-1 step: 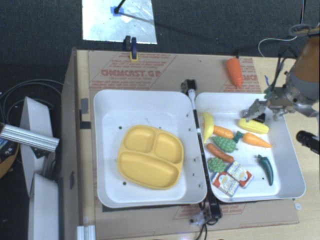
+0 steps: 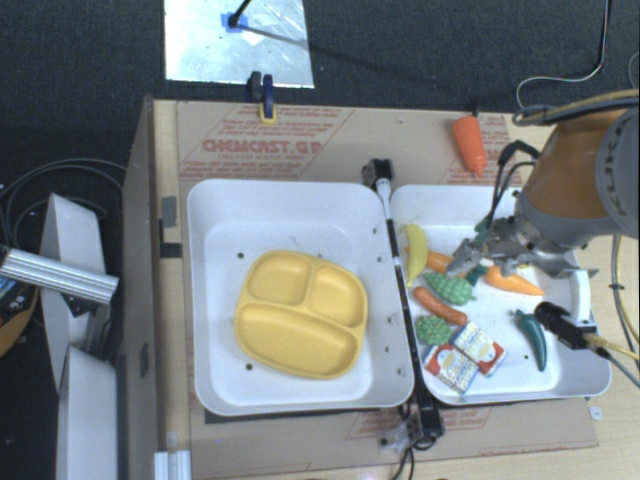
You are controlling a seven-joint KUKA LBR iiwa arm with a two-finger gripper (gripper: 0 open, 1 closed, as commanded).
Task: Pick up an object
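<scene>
Lying in the right bin [image 2: 575, 383]: smooth plastic play food, a curved yellow banana [image 2: 415, 249], orange carrot [image 2: 514, 282], bumpy green veggie [image 2: 450, 290], long red-orange piece [image 2: 440, 306], dark green pepper [image 2: 533, 339], two small flat boxes [image 2: 465, 357]. Hanging low over the carrot and green veggie, a grey gripper [image 2: 478, 252]; hard to tell how wide the fingers are, or if touching anything. Sitting in the left bin [image 2: 215, 368], a shiny yellow plate [image 2: 300, 313] with three dips. Resting outside on the brown board [image 2: 320, 138], another carrot [image 2: 468, 142].
</scene>
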